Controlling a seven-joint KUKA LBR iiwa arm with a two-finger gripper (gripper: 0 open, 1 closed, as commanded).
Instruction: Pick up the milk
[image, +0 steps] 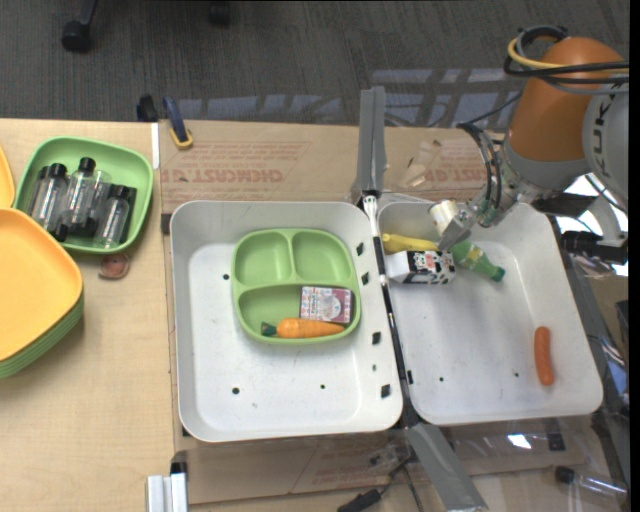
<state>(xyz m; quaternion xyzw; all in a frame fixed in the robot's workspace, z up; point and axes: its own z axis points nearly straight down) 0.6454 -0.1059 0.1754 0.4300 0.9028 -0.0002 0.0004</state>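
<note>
White milk carton (420, 266) lies beneath the claw (455, 232).

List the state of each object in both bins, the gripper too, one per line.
milk: lying on its side in the right bin, not lifted
gripper: low over the milk, holding nothing visibly
banana: lying beside the milk
green bottle: lying on its side
sausage: lying flat, apart from the rest
carrot: lying in the green plate

Glossy white plastic bins (200, 400), matt green plastic divided plate (262, 262), printed paper milk carton (421, 266), wood-grain bench (90, 430).
</note>
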